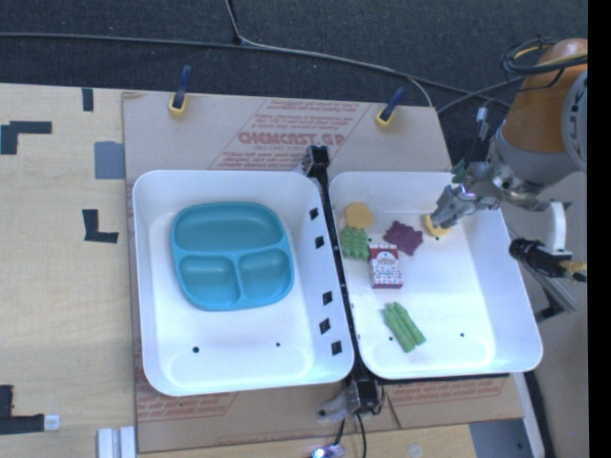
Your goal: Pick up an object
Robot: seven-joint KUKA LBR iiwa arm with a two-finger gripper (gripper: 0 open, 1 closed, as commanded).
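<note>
My gripper (pixel 447 208) hangs over the upper right part of the right bin (pixel 496 294), reaching in from the right. A small yellow piece (pixel 436 226) shows right at its tip, touching or just under it; I cannot tell which. Further left in the same bin lie a purple piece (pixel 404 237), a round yellow piece (pixel 358 215), a green knobbly piece (pixel 355 244), a small red and white box (pixel 385 266) and a green bean-like bundle (pixel 404 326).
The left bin (pixel 158 342) holds a blue divided plate (pixel 232 255). A black divider (pixel 329 256) runs between the bins. Cables cross the dark floor behind the bench, and two clamps (pixel 179 101) hold the cardboard.
</note>
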